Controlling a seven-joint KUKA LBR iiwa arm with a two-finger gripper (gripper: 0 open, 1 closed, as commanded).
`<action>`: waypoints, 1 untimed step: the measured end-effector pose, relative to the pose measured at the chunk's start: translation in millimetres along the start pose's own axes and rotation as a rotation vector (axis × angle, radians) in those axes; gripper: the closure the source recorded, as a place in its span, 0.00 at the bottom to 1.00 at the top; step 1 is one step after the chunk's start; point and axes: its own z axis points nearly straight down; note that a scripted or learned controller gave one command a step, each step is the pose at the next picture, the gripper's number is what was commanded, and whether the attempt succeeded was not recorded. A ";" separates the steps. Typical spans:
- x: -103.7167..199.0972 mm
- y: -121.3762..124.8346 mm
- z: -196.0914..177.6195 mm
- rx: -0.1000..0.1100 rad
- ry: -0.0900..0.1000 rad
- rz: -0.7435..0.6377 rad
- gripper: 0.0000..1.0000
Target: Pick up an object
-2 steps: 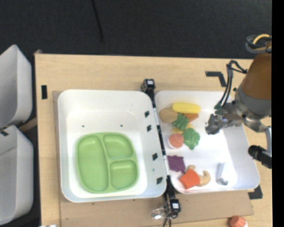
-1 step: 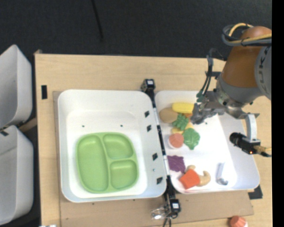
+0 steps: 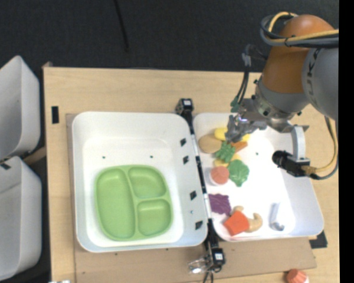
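The right bin [image 3: 295,217] is lying open toward 3 o'clock, toys crowding its 9 o'clock wall. The gripper [image 3: 239,130] is hanging over the pile's 12 o'clock end, hiding part of a yellow toy [image 3: 219,134]; a green toy [image 3: 225,152] is lying just below. Whether it is gripping anything, I cannot tell.

A pale wooden table [image 3: 59,175] is standing on a dark, carpet-like floor [image 3: 135,22]. Two white, rounded pieces of furniture [image 3: 9,158] are sitting just beside its left edge. Even light is falling across everything.
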 end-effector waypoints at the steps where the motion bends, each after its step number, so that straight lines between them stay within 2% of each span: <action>1: 7.3 -1.7 2.7 0.003 -0.002 0.002 1.00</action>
